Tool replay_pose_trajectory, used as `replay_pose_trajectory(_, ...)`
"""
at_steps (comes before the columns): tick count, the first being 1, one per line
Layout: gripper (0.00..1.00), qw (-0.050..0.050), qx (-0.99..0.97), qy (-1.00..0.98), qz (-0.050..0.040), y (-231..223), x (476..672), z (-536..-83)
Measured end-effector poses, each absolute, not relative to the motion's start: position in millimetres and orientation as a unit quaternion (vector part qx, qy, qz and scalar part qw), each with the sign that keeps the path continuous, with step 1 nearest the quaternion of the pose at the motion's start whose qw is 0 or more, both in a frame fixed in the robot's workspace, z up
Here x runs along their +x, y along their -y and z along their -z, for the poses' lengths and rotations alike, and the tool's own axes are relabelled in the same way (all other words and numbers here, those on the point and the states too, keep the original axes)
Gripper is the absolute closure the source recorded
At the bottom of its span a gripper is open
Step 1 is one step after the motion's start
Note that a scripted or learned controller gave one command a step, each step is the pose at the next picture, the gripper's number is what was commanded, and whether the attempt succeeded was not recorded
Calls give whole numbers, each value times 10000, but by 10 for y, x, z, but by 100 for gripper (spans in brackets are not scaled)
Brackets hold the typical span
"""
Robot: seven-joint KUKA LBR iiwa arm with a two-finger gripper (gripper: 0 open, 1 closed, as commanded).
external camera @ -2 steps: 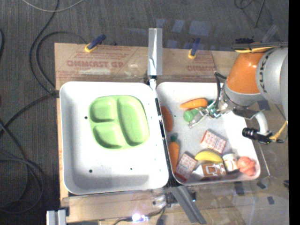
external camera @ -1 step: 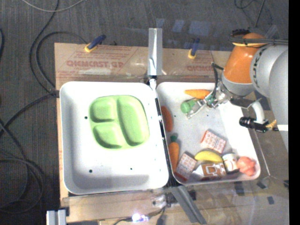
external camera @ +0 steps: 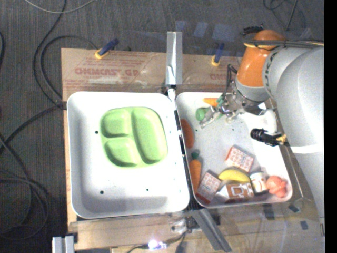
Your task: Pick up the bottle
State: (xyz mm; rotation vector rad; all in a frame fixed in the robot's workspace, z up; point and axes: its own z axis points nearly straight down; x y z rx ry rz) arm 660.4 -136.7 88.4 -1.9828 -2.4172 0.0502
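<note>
Claw (external camera: 224, 109) sits low at the far end of the right bin (external camera: 287, 165); fingers' state cannot be told. Small bottle (external camera: 258, 183) stands in the near right corner, between banana (external camera: 234, 175) and peach (external camera: 276, 185), well apart from claw, toward the near rim.

A robot test bench in a lab or workshop

A grey industrial arm (external camera: 300, 94) with an orange band (external camera: 255, 62) reaches in from the right over a counter (external camera: 131, 73) covered with printed cardboard held by clamps (external camera: 106, 48) at the top. Two white bins (external camera: 79, 141) sit side by side, the right one filled with toy food and small boxes. Loose black and white cables (external camera: 37, 83) trail over grey carpet (external camera: 147, 9) across the left and top of the frame.
</note>
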Motion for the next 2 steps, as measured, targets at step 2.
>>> replay_pose_trajectory(2,100,1,-6618,7497,-4,600,6685,-1838)
